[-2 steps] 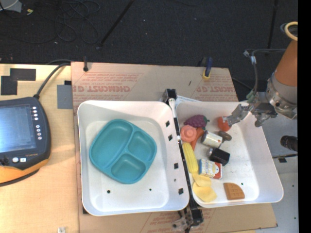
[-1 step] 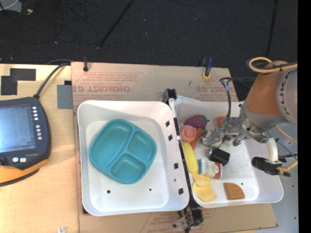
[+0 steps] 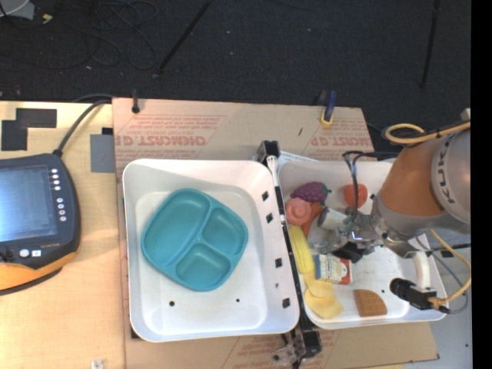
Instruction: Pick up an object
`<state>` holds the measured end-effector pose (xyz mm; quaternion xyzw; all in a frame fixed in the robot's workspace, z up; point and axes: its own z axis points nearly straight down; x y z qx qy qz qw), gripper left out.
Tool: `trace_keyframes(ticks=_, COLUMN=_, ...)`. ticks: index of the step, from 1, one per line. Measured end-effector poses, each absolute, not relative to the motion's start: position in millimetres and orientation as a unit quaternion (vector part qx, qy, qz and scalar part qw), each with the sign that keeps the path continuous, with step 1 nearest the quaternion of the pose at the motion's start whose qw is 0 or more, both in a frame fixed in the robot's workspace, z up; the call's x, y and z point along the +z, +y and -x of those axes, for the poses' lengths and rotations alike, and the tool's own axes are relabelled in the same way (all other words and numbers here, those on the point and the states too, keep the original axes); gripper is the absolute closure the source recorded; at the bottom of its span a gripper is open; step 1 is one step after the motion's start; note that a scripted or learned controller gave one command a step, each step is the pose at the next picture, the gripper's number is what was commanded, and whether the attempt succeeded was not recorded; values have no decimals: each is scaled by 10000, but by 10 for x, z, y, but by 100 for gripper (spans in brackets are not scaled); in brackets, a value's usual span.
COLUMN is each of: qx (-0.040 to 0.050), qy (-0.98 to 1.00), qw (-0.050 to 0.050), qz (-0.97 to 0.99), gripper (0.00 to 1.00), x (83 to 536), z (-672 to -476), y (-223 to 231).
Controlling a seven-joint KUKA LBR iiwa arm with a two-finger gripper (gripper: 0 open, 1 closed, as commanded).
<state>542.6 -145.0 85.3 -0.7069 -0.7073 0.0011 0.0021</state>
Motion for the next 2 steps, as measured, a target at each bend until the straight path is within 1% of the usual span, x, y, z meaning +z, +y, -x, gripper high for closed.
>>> trace_keyframes(ticks=1, qx=14, qy=-7049, qw=16, qz=7093, gripper=100, x=971, z=-5440, y=-1486)
trace_keyframes(ticks=2, qx=-14, qy=-7092, qw=11, qz=7050, gripper=100, x=1481, z=-5678, y=-807)
